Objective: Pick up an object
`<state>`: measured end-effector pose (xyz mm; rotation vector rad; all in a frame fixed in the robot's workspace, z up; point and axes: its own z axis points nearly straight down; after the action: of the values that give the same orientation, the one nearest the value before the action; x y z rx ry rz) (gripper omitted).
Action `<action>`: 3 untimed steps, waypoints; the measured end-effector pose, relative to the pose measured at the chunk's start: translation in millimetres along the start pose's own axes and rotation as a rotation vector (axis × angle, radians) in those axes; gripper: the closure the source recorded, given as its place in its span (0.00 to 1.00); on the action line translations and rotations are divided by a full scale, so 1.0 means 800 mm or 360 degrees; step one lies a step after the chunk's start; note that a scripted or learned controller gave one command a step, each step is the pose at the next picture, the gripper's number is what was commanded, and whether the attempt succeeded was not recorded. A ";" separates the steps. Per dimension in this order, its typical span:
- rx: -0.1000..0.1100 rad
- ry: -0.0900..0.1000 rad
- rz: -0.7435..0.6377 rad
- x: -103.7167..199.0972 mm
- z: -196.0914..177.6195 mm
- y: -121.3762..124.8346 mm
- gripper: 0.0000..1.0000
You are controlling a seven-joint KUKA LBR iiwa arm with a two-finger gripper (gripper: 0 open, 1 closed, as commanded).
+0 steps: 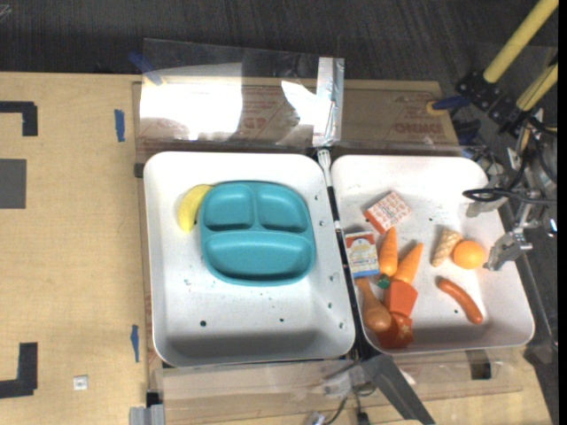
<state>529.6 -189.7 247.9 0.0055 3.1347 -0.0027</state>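
Objects for picking are lying loose in the right bin [425, 163], and none is looking lifted yet. From the camera view, a red-and-white box [387, 211] is sitting toward the bin's far edge. A small carton [361, 253] is resting against the left wall. Two carrots [388, 251] are leaning together just beside it, above an orange-red block [401, 299] near the front-left corner. A pale roll [445, 247] and an orange [469, 254] are touching near the right edge, with a red sausage [461, 299] lying toward the front-right corner.

The gripper [505, 251] is hanging over the bin's right edge, just beside the orange. Whether it is released or clenched cannot be told from this slant, and nothing is showing in its grasp.

The left bin [177, 326] is carrying a teal divided plate [257, 233], with a yellow banana [188, 206] tucked against the plate's left side.

By my judgement the pick is barely beginning. Closing on an object and raising it clear are both remaining, and the orange is looking the likeliest target.
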 end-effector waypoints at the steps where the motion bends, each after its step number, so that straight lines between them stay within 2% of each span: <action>1: -0.0003 0.0013 0.0133 0.058 0.130 0.018 0.00; 2: 0.0002 -0.0008 0.0047 0.009 0.199 -0.042 0.00; 3: 0.0010 -0.0031 0.0042 0.003 0.182 -0.041 1.00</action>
<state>528.0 -222.9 102.4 0.0470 3.1148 -0.0127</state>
